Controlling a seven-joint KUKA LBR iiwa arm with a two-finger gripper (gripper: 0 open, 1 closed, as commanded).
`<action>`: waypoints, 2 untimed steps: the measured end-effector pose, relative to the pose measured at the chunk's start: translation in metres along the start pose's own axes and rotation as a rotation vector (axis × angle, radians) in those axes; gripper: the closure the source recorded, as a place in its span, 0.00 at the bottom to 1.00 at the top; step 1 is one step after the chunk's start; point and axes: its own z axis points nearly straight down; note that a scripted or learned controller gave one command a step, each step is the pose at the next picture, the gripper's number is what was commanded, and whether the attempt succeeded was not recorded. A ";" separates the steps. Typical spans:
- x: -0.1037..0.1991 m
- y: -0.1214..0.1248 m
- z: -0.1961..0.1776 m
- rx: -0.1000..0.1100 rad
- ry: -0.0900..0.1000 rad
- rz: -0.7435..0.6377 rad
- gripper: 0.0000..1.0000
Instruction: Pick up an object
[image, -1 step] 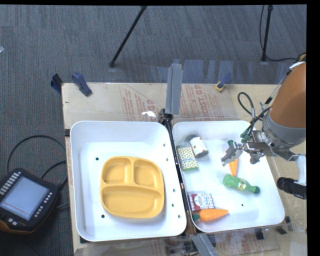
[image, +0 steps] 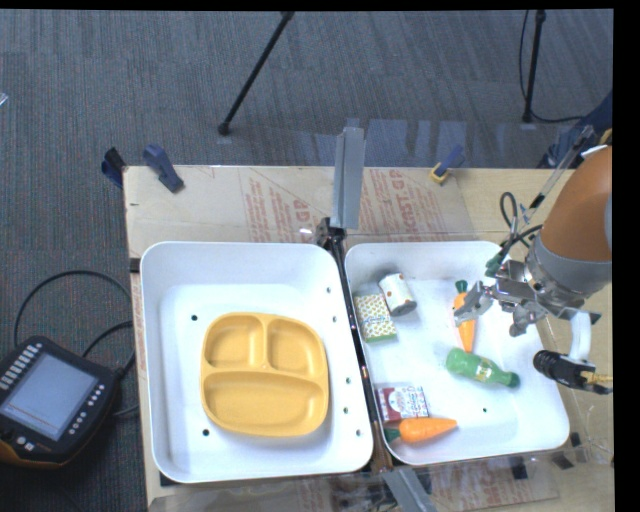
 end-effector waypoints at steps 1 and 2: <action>-0.013 0.030 0.082 -0.003 0.004 0.101 0.00; -0.013 0.029 0.074 0.004 0.005 0.101 1.00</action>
